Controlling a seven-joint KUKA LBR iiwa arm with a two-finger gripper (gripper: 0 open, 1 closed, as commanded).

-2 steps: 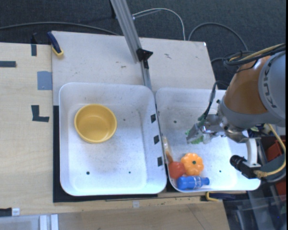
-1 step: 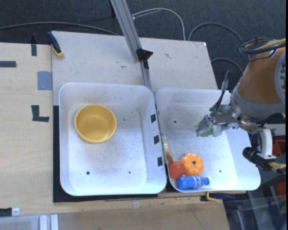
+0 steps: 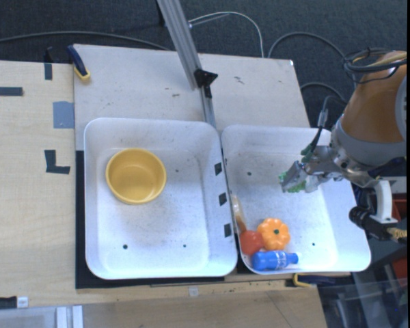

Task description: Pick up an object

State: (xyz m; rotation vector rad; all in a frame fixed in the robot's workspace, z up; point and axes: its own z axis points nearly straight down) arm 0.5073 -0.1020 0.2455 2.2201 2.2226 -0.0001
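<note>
**Arm over the right bin, toys bunched at its lower left**

Pale wood and a white board make up the surface [image 3: 27, 203], which carries two shallow white bins side by side. Left bin [image 3: 191, 183] holds a yellow bowl [image 3: 136, 175] in its upper left part, standing upright. Right bin [image 3: 342, 251] has three small things crowded in its lower left corner: an orange toy pumpkin [image 3: 274, 233], a red piece [image 3: 249, 241] touching it on the left, and a blue bottle [image 3: 274, 260] lying on its side just below both. At the frame's right the grey and orange arm [image 3: 376, 108] reaches in, its tool [image 3: 295, 180] over the upper middle of the right bin, well apart from the toys. Something green shows at the tool's tip; whether the tool is open or closed on it I cannot tell.
</note>
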